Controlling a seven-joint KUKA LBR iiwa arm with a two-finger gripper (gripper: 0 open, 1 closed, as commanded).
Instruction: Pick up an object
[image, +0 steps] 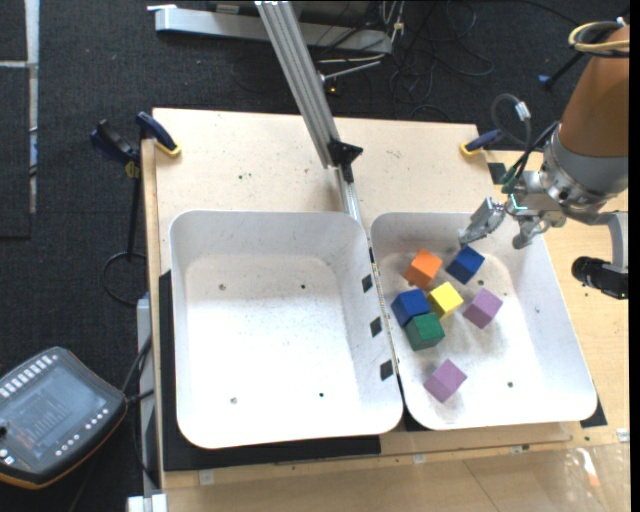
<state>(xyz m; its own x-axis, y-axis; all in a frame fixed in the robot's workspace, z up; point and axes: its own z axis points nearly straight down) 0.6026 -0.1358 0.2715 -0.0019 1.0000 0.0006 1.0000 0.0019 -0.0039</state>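
Bench (260, 160), pale speckled board, bearing two shallow white bins side by side. Left bin (200, 400): bare floor with dark specks. Right bin (560, 370): seven small cubes. Grey metal rail (300, 80) runs down from the top edge to the seam between the bins. Two clamps with yellow tips at the board's far corners, one left (150, 132), one right (480, 145). Grey pendant (50, 415) with a screen lies off the board at lower left. Cables on the dark floor beyond the bench.

Cubes, all in the right bin. Orange cube (425, 267) and blue cube (465, 264) lie at the far side, near each other. Yellow cube (446, 299) sits just in front of them, touching or almost touching a second, larger blue block (409, 306) to its left and a green cube (425, 330) below. Purple cube (482, 308) rests just right of the yellow one, tilted. Second purple cube (445, 380) lies apart, nearer the front rim.

Arm enters from the right, orange band above a grey wrist. Gripper (502, 227) hangs over the bin's far right part, its two fingers spread apart with nothing between them. Blue cube lies just below and left of the left fingertip, nearest of all; whether they touch cannot be told. No cube blocks it from above; the orange cube flanks it on the left.
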